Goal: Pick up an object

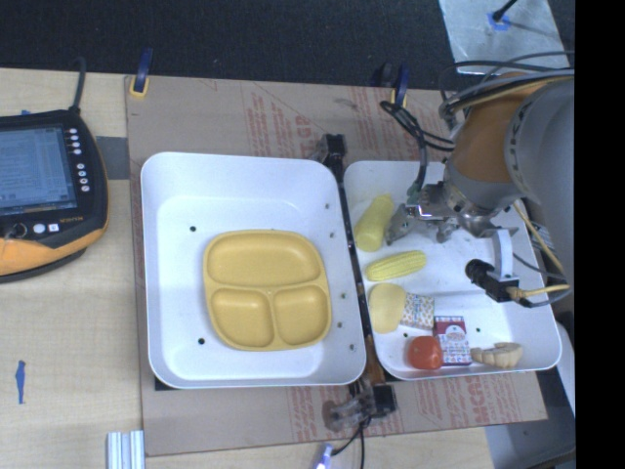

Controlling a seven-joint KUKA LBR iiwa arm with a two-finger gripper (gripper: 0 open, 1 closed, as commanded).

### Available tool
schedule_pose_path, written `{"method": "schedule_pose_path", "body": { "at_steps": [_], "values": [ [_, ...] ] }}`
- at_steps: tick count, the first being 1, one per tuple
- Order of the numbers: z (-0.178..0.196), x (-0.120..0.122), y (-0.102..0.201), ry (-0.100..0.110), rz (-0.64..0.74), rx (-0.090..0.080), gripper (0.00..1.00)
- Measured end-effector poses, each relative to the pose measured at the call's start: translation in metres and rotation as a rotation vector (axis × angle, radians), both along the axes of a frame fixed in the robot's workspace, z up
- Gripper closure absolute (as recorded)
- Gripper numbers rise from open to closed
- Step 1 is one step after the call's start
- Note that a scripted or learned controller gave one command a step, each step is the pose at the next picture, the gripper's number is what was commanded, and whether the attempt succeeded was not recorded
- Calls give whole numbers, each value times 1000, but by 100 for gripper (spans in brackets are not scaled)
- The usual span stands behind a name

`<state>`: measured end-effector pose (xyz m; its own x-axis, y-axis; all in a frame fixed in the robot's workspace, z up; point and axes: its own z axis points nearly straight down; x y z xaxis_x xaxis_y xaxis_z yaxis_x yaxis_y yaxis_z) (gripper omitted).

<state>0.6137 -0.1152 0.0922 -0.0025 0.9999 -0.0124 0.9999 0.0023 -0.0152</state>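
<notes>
My fingers [398,225] are down in the right bin [547,355], beside the yellow cylinder [374,223] and above the corn [395,264]; can't tell if they're apart or closed. Nothing visibly between them. Tomato [424,353], red box [451,341] near the front wall. Left bin [161,262] holds a yellow tray [266,288].

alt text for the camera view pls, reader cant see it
A grey robot arm reaches from the right, its hand low over the right bin beside toy food: a corn cob, a tomato and a small red box. The left bin holds a yellow divided plate.
</notes>
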Motion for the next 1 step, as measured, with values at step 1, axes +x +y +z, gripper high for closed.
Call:
{"method": "schedule_pose_path", "body": {
  "at_steps": [1],
  "values": [
    [0,42,1,-10,4,10,0]
  ]
}}
